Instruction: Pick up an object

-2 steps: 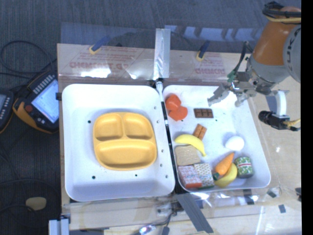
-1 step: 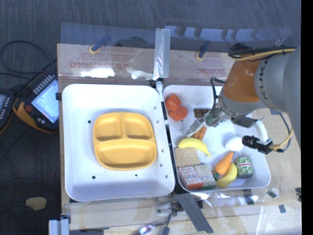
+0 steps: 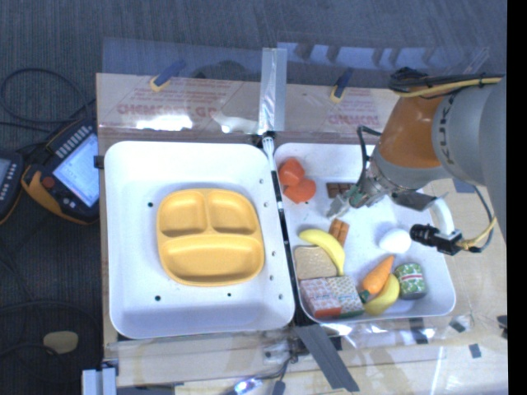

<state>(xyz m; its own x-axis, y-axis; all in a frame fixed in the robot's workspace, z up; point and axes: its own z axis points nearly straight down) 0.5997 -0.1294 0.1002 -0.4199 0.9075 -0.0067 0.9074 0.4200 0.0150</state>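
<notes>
gripper (image 3: 342, 205) in right bin (image 3: 440, 307) | food items, perhaps toys | left bin (image 3: 123, 303): yellow tray (image 3: 211, 235)

Glossy, smooth plastic for the white bins (image 3: 115, 245) (yellow tray (image 3: 211, 235) at nine o'clock likewise); matt carpet (image 3: 49, 39) beyond.

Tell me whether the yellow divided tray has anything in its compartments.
Empty. The yellow tray lies flat in the left bin, and all three compartments show only bare yellow surface.

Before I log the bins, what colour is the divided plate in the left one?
Yellow: the divided plate, camera view.
</notes>
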